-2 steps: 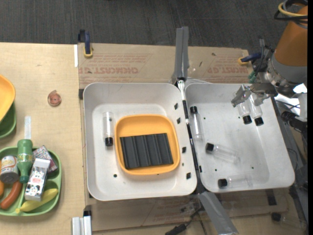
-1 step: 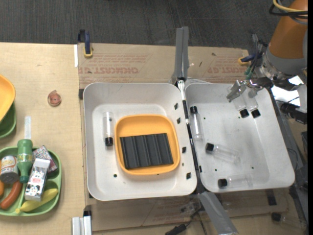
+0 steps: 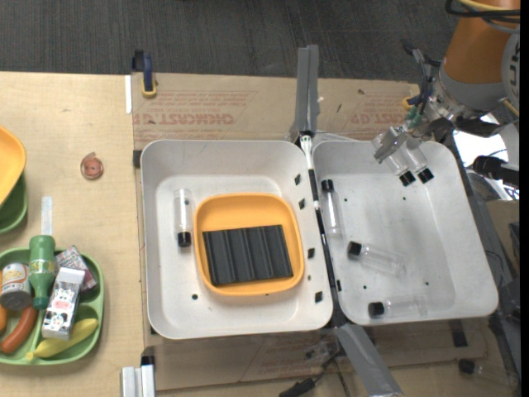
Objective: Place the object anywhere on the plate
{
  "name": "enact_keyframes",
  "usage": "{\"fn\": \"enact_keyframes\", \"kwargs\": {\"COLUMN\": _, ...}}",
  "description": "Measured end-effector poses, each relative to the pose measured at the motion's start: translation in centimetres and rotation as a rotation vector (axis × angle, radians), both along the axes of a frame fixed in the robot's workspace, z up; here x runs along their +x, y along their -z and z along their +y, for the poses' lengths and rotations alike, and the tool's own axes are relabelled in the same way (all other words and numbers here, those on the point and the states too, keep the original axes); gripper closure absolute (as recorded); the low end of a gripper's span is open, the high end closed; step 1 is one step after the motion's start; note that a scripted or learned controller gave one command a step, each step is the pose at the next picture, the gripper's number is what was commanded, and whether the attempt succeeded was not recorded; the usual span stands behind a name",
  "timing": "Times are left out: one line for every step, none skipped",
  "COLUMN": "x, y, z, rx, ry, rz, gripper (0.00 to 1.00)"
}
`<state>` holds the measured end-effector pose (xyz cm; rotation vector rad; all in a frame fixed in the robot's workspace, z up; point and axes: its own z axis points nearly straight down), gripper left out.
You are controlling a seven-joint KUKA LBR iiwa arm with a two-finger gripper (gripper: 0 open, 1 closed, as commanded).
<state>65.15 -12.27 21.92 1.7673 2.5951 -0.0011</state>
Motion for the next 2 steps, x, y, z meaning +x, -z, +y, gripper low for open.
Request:
{"fn": "enact_keyframes", "kwargs": {"x": 0.74, "y": -1.09, "z": 1.32, "rx": 0.0, "ry": -0.157, "rz": 0.0, "gripper": 1.0}}
{"fn": "enact_keyframes", "kwargs": {"x": 0.75, "y": -1.11, "z": 1.31, "rx": 0.0, "ry": -0.157, "rz": 0.0, "gripper": 0.0}}
